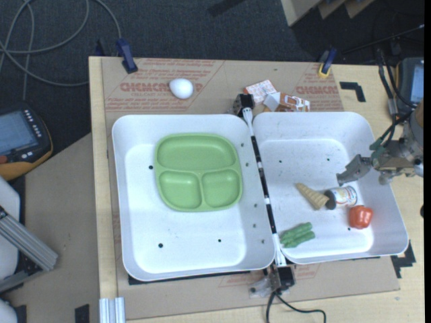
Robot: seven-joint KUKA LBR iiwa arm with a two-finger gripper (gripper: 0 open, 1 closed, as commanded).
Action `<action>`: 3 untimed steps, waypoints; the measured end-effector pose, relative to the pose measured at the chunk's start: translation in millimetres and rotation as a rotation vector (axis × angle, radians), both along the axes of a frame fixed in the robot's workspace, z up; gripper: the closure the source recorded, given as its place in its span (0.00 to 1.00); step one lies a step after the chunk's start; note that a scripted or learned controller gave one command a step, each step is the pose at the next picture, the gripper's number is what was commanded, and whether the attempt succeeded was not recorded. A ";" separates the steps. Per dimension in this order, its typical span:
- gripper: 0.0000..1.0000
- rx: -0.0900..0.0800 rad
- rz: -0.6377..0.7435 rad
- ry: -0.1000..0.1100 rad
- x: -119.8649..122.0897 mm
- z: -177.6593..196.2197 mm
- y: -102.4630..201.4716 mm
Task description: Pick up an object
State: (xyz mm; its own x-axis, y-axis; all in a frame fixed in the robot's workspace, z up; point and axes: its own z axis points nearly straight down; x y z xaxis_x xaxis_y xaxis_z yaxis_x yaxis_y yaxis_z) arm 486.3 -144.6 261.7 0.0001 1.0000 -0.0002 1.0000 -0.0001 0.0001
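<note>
The right bin (pixel 303 136) holds a tan cone (pixel 310 194) lying on its side, touching a small white jar with a dark cap (pixel 342 196). A red pepper-like toy (pixel 360 216) sits near the bin's right wall. A green pod (pixel 297 235) lies at the front left. My gripper (pixel 347 173) reaches in from the right and hangs just above and behind the jar. Nothing shows in its grasp.
The left bin (pixel 135 227) carries a green divided plate (pixel 199 171). A white egg (pixel 180 87) and some small packets (pixel 273 98) lie on the board behind the bins. Blue clamps (pixel 125 54) grip the board's far edge.
</note>
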 end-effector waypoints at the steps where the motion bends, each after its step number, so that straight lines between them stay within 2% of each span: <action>1: 0.00 0.001 -0.001 0.003 37.2 -85.4 -60.0; 2: 0.00 -0.001 0.000 -0.002 33.4 -162.4 -65.1; 3: 0.00 -0.002 0.001 -0.004 123.3 -101.8 -79.0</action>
State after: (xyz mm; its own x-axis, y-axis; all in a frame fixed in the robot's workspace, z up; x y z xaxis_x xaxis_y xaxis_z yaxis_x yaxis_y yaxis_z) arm 609.5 -223.6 159.9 -0.0014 1.0000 -0.0019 1.0000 0.0014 0.0038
